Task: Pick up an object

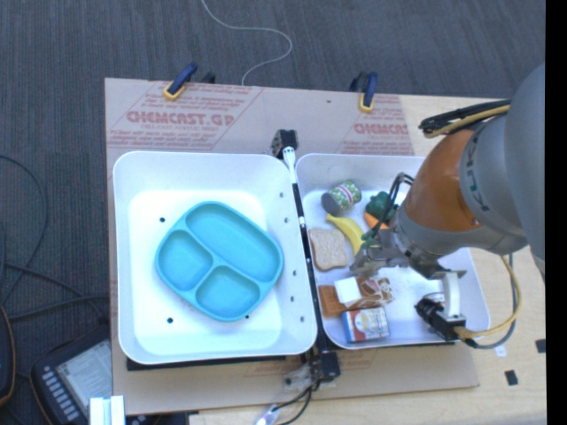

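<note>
Gripper low in right bin amid toast, banana, packets; can't tell finger state. Left bin: blue tray, free margins.

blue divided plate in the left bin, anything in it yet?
Empty. The blue plate shows three bare compartments; the food items lie in the right bin.

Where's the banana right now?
The banana lies in the right bin, toward its left side, just above the slice of bread and below the green can, close to the gripper.
</note>
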